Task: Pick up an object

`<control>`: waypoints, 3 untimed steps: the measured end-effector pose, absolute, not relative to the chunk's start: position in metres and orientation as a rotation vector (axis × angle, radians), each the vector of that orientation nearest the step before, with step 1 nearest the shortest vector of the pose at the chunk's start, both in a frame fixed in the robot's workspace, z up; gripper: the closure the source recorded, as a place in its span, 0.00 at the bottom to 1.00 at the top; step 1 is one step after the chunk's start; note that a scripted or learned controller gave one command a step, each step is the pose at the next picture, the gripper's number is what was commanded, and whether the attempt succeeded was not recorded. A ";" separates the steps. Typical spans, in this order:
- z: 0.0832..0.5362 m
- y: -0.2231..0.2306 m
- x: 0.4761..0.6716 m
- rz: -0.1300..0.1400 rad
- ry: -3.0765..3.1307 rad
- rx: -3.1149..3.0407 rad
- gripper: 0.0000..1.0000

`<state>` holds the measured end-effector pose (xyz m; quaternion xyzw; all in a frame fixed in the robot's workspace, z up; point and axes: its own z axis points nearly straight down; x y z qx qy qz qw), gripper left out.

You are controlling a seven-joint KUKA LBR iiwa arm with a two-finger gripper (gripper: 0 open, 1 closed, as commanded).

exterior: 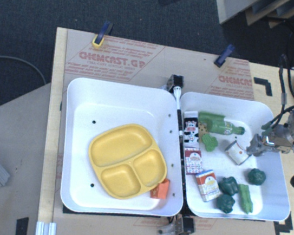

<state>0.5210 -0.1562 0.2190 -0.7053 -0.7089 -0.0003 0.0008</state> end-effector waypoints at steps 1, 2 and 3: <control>0.211 -0.103 0.545 -0.003 -2.229 -2.215 1.00; 0.206 -0.054 0.565 -0.004 -2.230 -2.216 1.00; 0.209 0.000 0.584 -0.005 -2.230 -2.216 1.00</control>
